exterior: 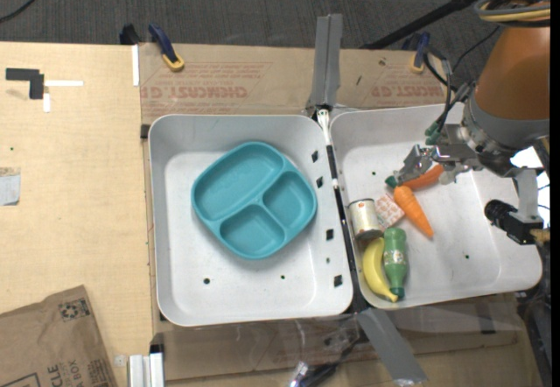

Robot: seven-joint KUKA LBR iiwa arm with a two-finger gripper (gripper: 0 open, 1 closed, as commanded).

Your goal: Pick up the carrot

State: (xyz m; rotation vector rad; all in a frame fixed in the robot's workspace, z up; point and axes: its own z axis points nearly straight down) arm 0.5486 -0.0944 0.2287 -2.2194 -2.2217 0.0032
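The carrot is lying in the right bin, tip pointing toward five o'clock, with a small packet touching it at nine o'clock. The gripper is hovering just beside its top end, at twelve o'clock; whether it is open or closed cannot be told. The carrot is probably light, stiff and smooth, so grasping across its thick upper half seems safest.

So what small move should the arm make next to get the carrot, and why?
Probably lower the tool slightly and shift it toward the carrot. The tool sits just above the carrot's upper end in the right bin, and nothing shows between its fingers. The can and packet crowd the carrot's left.
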